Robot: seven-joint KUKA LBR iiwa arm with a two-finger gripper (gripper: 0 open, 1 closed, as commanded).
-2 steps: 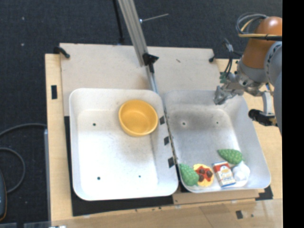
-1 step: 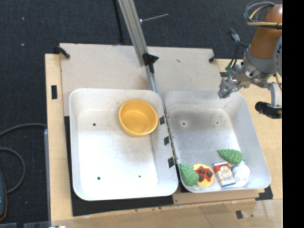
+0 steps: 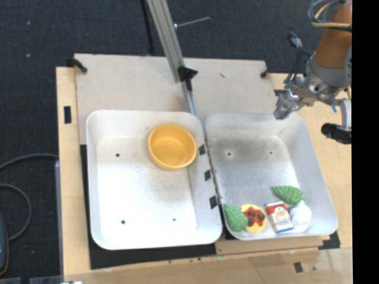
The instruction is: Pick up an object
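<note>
Dark carpet surrounded the desk (image 3: 71, 265). Whether the pincer (image 3: 283, 110), poised over the right bin's (image 3: 260, 158) far corner, was released or clenched, I cannot tell. Toys (image 3: 266, 213) crowded its near edge; descending on an outer one looked wisest.

Bright, even light from above. Soft, a bit blurry all over. Grey smudgy patches inside the 2 white bins (image 3: 98, 158). Dark floor (image 3: 59, 22) at upper left.
</note>
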